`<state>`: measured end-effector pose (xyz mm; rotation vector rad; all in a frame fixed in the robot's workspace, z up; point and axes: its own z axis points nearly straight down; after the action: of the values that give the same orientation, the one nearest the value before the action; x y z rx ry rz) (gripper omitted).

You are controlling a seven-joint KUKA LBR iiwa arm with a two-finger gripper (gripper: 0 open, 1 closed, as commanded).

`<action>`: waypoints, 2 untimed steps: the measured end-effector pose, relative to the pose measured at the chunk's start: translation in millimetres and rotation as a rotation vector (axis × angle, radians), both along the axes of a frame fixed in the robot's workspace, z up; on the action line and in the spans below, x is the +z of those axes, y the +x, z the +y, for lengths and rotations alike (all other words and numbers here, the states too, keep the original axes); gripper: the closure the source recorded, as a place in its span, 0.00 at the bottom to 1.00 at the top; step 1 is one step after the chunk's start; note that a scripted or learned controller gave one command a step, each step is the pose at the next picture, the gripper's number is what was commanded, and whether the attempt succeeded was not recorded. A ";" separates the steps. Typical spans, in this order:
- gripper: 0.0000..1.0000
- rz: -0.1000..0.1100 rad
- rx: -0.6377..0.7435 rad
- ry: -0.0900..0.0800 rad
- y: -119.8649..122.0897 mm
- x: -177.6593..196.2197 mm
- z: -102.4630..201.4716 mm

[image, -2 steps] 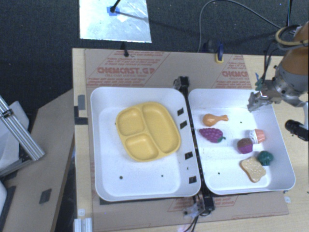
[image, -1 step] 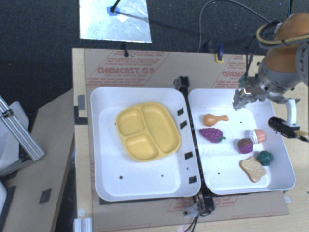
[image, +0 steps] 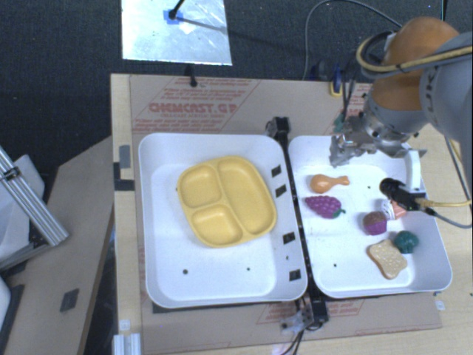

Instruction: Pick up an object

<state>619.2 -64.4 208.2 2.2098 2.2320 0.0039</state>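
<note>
The right white bin [image: 429, 272] holds several toy foods: an orange chicken drumstick [image: 328, 183], a purple grape bunch [image: 324, 206], a dark purple piece [image: 375, 222], a teal broccoli piece [image: 405, 240] and a slice of toast [image: 388, 259]. My gripper [image: 341, 154] hangs over the bin's back left part, just behind the drumstick and apart from it. I see nothing between its fingers. A small pink and white piece [image: 394, 211] lies by the black fitting on the arm.
The left white bin [image: 159, 272] bears a yellow divided tray [image: 224, 200]. A black divider [image: 292, 220] runs between the bins. A silver sheet [image: 176, 22] lies behind the bench, and cables [image: 443, 205] trail off the arm over the right bin.
</note>
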 end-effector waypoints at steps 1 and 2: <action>1.00 0.001 0.000 0.001 -2.0 -6.4 55.2; 1.00 0.000 -0.001 0.000 -0.4 -8.2 105.2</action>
<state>618.8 40.8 200.0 2.2106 2.2313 0.0040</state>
